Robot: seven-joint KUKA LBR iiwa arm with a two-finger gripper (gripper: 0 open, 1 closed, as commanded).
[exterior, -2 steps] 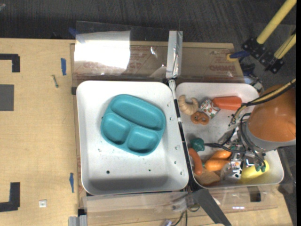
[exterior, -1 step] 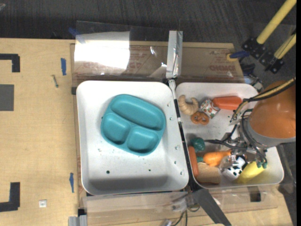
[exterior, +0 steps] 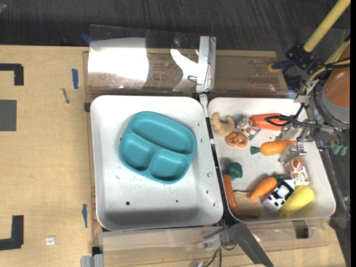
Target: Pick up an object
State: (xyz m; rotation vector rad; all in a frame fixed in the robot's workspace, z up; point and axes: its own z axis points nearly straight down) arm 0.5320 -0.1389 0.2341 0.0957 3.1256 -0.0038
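Carrot (exterior: 272, 147): a tapered orange toy with a small green stem. It lies in the right bin (exterior: 328, 204), near the bin's right edge. Its long axis runs across the bin, stem end toward the left bin (exterior: 103, 149). The claw (exterior: 293, 150) is at its right end; its opening cannot be told.

toys (exterior: 267, 166) crowd right bin (exterior: 328, 202), tightly packed
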